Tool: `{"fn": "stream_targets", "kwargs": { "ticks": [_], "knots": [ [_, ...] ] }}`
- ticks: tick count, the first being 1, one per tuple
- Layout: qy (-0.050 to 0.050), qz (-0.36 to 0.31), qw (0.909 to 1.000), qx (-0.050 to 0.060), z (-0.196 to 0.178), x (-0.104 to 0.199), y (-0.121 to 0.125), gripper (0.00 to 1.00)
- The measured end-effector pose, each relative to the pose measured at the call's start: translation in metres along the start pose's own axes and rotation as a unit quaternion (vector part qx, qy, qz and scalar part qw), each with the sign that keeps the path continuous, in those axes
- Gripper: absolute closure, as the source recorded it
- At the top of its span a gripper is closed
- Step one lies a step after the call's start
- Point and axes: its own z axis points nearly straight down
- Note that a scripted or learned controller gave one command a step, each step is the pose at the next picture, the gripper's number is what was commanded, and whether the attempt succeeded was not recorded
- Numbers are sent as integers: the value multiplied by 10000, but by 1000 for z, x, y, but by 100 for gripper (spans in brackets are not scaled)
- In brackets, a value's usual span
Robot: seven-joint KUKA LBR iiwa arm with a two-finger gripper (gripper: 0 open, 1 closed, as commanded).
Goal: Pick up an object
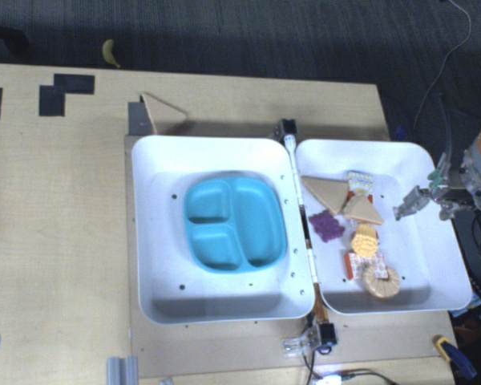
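On my desk [64, 239] sit two white bins side by side. The left bin [156, 295] holds a big blue tray [234, 223] with three parts. The right bin [433, 279] holds the small play food I can pick from. A tan wedge [325, 191] lies near the top, by the wall between the bins, and a smaller tan wedge [362, 209] lies just beside it. A purple bunch [327, 226] sits below the first wedge. A round tan bun [381, 280] lies near the bottom of the bin, with a yellow waffle piece [365, 241] just above it. A little packet [359, 183] sits at the top. My tool [421, 203] hangs over the right side of the right bin, apart from the food. Its fingers are spread wide and nothing is between them.
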Motion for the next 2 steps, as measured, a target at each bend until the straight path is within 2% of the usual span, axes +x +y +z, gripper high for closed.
{"fn": "stream_targets", "kwargs": {
  "ticks": [1,2],
  "knots": [
    [-7,18,10000,-50,121,43,-32,0],
    [-14,9,10000,-76,110,43,-30,100]
  ]
}}
